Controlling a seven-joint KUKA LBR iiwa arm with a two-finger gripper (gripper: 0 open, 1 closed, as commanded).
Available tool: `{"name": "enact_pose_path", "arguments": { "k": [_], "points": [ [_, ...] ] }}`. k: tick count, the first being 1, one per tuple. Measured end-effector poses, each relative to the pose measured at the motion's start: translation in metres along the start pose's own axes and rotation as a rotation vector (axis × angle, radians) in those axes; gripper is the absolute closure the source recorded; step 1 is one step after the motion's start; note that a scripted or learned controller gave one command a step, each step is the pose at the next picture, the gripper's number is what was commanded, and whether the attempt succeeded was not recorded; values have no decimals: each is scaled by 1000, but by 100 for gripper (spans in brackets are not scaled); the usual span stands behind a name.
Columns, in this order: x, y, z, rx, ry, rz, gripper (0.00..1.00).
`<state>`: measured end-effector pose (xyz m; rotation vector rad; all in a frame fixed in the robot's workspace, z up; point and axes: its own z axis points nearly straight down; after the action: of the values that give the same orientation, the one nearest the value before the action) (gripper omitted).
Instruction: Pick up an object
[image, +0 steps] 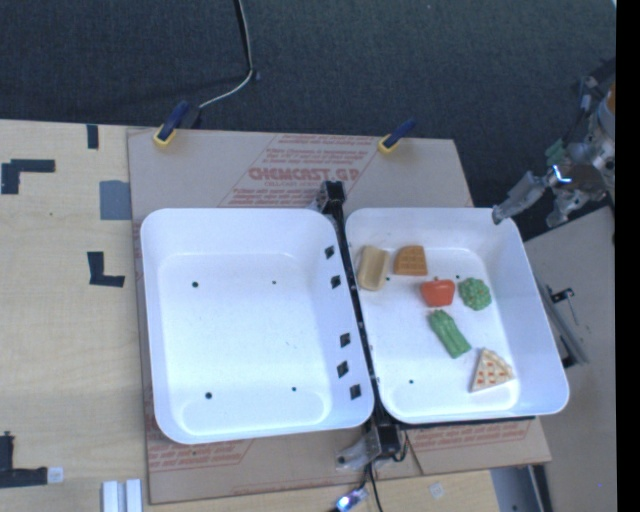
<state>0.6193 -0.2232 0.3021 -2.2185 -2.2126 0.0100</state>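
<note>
- In the camera view, we see the gripper (560, 190) parked at about two o'clock in the frame, off the upper right corner of the right bin (530, 300) and over the dark floor beside the bench; whether it is released or clenched on anything we cannot tell, as that part is small and blurred.
- We count six toy food pieces in the right bin: a tan bread slice (372, 267) near the divider, an orange-brown piece (410, 261) just beside it, a red tomato (437, 292), a green broccoli (475, 294) just beside the tomato, a green cucumber (449, 333) below them, and a waffle wedge (490, 371) near the bin's five o'clock corner.
- The left bin (165, 300) holds nothing we would pick.
- We judge the pick not yet begun: nothing lies near the gripper.
- The relation that matters: every candidate lies toward seven or eight o'clock from the gripper, with the broccoli nearest and the bread slice farthest.
- The cucumber's long axis runs from eleven to five o'clock, so we judge a grasp should close across it, along the one-to-seven line.
- The waffle wedge lies well apart from the others, which we think makes it the cleanest target.
</note>
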Motion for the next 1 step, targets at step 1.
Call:
{"name": "enact_pose_path", "arguments": {
  "k": [1],
  "points": [
    [0, 37, -92, -21, -6, -5, 0]
  ]
}}
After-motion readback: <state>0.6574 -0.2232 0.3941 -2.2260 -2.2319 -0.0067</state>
